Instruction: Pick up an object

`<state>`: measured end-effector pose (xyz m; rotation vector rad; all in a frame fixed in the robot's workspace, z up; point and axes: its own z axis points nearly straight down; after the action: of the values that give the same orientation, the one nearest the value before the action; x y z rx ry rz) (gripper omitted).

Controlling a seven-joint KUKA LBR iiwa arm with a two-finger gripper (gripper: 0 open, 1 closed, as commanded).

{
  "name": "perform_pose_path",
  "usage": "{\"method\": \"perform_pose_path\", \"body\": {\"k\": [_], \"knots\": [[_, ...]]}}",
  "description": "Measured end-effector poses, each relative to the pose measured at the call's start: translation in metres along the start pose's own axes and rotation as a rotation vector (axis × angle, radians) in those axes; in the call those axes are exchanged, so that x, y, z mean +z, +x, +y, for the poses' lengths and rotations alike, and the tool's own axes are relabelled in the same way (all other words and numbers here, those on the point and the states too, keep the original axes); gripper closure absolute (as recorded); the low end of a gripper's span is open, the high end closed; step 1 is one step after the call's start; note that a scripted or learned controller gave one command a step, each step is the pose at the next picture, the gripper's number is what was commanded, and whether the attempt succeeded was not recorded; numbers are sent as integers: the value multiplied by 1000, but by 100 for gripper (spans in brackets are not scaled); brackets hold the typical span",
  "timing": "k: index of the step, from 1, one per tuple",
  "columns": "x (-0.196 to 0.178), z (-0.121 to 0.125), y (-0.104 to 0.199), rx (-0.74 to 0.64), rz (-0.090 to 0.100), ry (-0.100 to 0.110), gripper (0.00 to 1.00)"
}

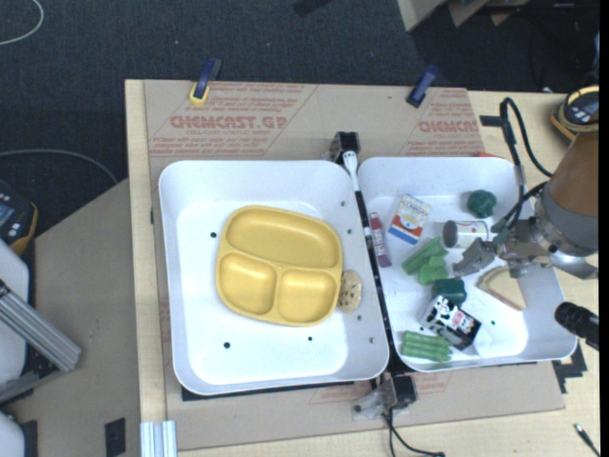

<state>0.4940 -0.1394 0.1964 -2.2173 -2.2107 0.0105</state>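
Observation:
The right bin (533,346) holds several small objects. Among them are a light green piece (425,258), a dark green block (449,288), a black and white toy (450,320) and a green ridged piece (424,347). A tan wedge (504,290), a white cylinder (462,230), a teal lump (481,201) and a small printed carton (411,217) lie there too. My gripper (479,253) reaches in from the right and hangs low over the bin's middle, just right of the light green piece and above the dark green block. Nothing shows as gripped.
The left bin (190,284) holds a yellow divided plate (279,265) with a cookie (350,290) at its right edge. A red marker (379,239) lies along the divider between the bins. Cables run at the back right, and clamps hold the board's far edge.

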Motion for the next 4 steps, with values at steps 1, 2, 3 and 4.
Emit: {"method": "perform_pose_path", "body": {"k": [1, 2, 3, 4], "knots": [[-5, 3, 0, -3, -2, -12, 0], [48, 5, -9, -2, 0, -5, 0], [93, 3, -3, -3, 1, -6, 0], [112, 4, -2, -3, 0, -12, 0]]}}
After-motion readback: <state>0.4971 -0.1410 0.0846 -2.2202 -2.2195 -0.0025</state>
